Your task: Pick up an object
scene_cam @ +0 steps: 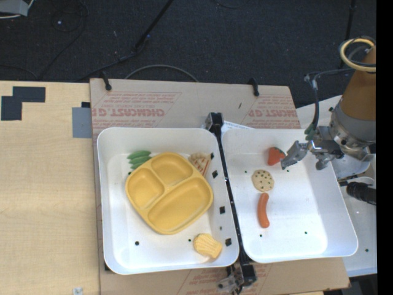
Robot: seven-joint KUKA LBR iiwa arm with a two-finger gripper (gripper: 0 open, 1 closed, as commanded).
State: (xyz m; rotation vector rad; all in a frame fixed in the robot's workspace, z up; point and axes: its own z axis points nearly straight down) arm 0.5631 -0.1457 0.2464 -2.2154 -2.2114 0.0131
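The gripper [293,157] hovers at the right bin's [331,226] upper edge, fingers spread and grasping nothing, just beside the red piece [275,156], which could be nudged away on descent.

glossy white plastic bins [288,251], smooth matt yellow plastic tray [169,192], brown printed cardboard [184,106] beneath, pale wood-grain benchtop [46,201]
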